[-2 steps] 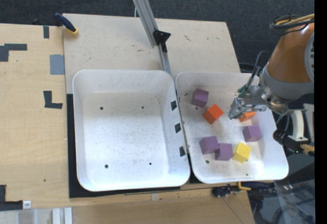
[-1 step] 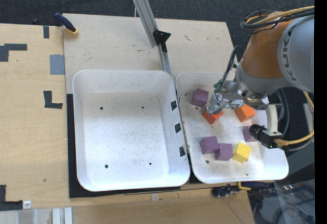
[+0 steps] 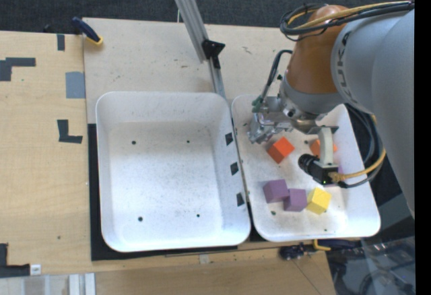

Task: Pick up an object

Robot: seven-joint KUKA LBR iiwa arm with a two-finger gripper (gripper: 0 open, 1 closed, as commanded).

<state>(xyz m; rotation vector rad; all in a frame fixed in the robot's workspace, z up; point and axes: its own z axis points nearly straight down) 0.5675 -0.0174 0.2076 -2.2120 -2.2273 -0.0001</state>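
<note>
End effector [image 3: 262,126] sits low in the right bin [image 3: 360,216], just beside the orange block [image 3: 281,149]; grip state can't be told. Two purple blocks [image 3: 283,194] and a yellow block [image 3: 319,201] lie nearer the front.

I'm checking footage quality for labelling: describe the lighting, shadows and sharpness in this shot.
Camera view: even, soft lighting, no strong glare on the shallow white left bin; the grey arm with orange band casts a faint shadow on the white right bin; the orange block, purple blocks and yellow block look mildly soft.
</note>
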